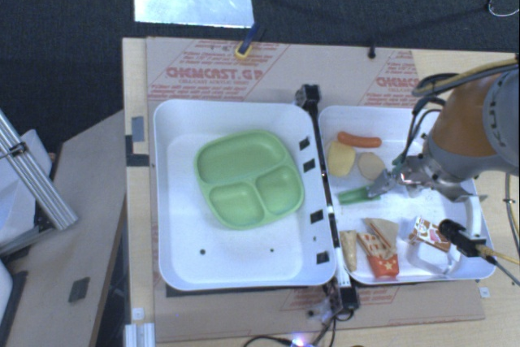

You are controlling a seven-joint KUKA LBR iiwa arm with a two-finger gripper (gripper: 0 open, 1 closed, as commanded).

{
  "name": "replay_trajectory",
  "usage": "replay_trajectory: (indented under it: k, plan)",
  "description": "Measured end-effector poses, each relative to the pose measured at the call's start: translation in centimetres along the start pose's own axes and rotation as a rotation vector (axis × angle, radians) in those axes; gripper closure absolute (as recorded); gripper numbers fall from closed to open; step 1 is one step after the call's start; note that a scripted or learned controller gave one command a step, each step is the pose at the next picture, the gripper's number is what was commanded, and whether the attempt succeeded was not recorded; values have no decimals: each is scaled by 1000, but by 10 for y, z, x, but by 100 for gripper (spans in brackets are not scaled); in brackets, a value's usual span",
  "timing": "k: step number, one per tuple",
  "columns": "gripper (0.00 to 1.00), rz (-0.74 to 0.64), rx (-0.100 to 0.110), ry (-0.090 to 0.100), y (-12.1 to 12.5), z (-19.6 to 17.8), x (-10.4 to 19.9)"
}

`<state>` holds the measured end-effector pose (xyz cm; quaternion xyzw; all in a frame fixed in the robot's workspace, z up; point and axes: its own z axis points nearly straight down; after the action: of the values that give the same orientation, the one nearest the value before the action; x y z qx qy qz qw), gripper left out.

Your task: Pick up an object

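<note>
- metal two-finger gripper [379,188] low in the right shallow white bin [422,276], tip by a green stick-shaped piece [353,194]; i cannot tell its state.
- tan wooden bench [211,69] on dark floor.

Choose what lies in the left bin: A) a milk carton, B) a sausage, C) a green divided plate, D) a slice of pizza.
C: the green divided plate sits alone in the left bin, apart from the food items, which lie in the right bin.

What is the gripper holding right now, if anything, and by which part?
It cannot be told. The gripper sits low in the right bin, at the right end of the green piece, but no grasp is visible.
</note>
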<state>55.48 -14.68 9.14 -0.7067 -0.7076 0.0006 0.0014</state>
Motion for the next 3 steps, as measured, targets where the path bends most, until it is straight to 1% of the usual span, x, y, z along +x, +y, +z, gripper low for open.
replay_trajectory:
  k: [1,2,3]
  plan:
    - [100,0,-6,-2,1,-13,-1]
    - [100,-3,-9,-3,9,-59,-3]
    - [100,-4,-10,-3,3,-117,3]
